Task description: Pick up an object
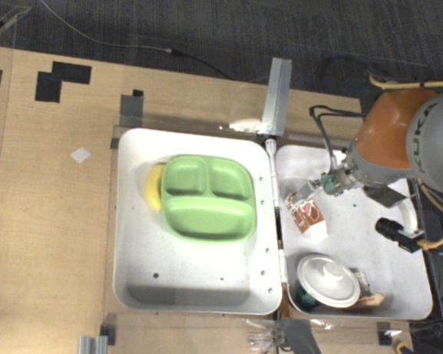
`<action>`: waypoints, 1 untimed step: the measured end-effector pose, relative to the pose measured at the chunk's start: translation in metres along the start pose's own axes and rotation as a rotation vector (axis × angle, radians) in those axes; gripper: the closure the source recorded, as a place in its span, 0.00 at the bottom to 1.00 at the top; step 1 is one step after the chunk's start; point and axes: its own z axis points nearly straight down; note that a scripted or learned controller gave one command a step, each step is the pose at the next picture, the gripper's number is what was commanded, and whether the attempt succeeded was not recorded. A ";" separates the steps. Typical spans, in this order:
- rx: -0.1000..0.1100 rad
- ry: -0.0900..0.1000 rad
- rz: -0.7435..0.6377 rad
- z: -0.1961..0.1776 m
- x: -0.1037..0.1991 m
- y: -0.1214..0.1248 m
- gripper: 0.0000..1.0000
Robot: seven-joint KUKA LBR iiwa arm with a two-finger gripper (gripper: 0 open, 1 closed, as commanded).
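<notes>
Though too blurry to tell if open or shut, gripper [331,181] near the back of the right bin [401,282]; small red-and-white packet [308,216] just beside, lower left, slanting toward it.

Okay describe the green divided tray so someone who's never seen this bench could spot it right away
Of the two white bins side by side, take the left bin, the one farther from the arm. The green divided tray lies in its upper half, a rounded rectangle with three compartments. It is the largest thing in that bin and the only green one, with a yellow object poking out from under its left edge.
</notes>
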 end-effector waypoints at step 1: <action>-0.006 -0.005 -0.155 -0.003 0.017 -0.038 0.00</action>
